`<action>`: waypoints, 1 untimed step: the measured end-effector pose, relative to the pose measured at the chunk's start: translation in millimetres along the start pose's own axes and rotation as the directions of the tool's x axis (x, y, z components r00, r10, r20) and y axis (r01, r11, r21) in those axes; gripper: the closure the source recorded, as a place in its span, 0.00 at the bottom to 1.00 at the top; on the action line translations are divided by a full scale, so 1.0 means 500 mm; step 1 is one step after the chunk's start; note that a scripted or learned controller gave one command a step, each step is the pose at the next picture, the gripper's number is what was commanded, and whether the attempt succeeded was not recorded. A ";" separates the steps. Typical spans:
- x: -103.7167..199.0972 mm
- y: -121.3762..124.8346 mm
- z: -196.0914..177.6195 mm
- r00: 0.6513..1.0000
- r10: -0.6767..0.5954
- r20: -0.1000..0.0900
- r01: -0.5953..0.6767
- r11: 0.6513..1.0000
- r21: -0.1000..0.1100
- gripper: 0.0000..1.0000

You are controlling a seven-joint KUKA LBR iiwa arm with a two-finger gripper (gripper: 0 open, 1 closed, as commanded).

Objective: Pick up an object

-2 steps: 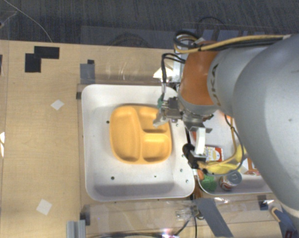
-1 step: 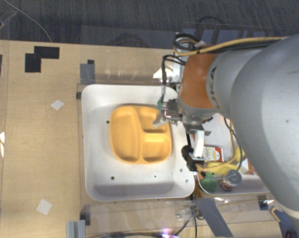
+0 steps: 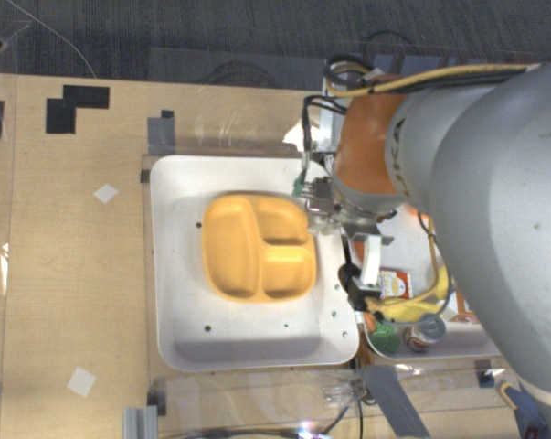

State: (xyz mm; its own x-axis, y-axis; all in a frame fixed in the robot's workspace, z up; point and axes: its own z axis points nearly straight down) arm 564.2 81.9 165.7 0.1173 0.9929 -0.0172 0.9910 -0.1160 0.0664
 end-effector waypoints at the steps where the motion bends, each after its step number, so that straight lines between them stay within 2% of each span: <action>1: 0.011 -0.001 -0.002 1.000 -0.007 -0.005 0.007 1.000 -0.001 0.00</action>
State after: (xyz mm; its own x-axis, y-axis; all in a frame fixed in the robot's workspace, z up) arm 564.2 87.3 166.4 0.1097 0.9939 -0.0124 0.9918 -0.1086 0.0670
